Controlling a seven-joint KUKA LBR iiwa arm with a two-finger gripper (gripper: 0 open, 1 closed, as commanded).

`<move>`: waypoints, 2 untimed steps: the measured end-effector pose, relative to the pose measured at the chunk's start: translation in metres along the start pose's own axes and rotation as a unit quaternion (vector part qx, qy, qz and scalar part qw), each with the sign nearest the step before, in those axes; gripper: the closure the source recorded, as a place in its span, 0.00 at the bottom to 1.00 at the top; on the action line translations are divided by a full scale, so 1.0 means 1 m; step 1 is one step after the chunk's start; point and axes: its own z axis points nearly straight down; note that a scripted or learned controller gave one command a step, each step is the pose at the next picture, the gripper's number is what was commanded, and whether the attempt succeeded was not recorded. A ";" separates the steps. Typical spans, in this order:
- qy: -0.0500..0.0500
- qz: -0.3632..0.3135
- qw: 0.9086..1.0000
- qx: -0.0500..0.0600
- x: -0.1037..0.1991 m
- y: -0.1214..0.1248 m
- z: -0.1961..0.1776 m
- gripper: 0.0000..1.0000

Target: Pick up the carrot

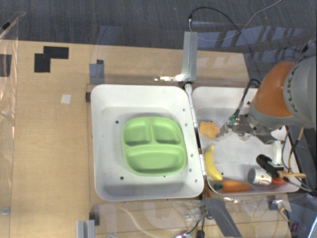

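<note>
We see the left bin (99,133) well left of the pincer (233,124), holding a green plate (152,145). The pincer hangs over the right bin (218,95); we cannot tell its opening. A banana (213,165) lies below-left, the carrot (237,186) directly below at the rim, corn (208,129) just left.

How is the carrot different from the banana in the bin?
The carrot is orange, while the banana is yellow. The carrot looks straight and lies along the right bin's near edge; the banana is curved and runs along that bin's left wall. The carrot also looks a bit shorter than the banana. Both are long, thin foods lying flat in the same bin, and their ends come close together in its near left corner.
</note>
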 end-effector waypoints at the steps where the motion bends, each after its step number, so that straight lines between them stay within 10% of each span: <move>1: -0.001 -0.004 1.000 0.000 0.008 -0.011 0.000 0.00; 2: 0.001 -0.045 0.999 0.005 0.062 -0.074 -0.097 0.00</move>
